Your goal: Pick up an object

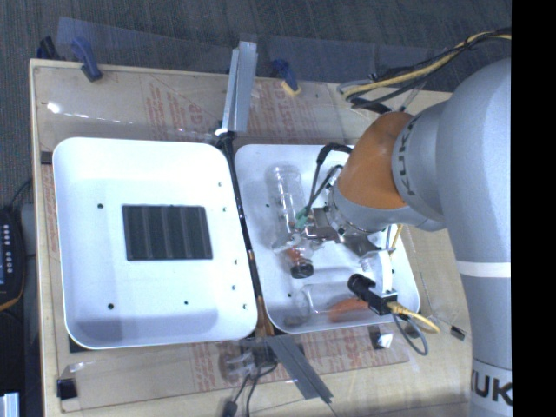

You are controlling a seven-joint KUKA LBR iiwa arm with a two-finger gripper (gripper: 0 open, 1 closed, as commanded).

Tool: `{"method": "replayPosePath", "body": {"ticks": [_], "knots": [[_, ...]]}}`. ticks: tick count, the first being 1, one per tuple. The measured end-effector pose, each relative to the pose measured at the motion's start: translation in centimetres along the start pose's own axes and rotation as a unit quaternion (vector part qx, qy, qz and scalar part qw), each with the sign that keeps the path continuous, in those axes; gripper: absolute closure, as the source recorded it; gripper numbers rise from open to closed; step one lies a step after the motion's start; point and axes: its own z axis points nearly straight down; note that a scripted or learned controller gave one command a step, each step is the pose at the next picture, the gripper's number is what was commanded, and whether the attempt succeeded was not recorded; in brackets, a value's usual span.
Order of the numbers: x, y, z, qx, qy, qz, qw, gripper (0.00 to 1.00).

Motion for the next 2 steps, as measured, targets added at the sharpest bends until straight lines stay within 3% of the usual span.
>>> {"method": "replayPosePath", "body": {"ticks": [1,2], "knots": [[9.0,4.1,-12.0,-0.001,0.000,-0.014,0.9999,1.00],[1.5,1.9,-12.3,-0.001,0.000,0.163,0.9866,1.00]]}}
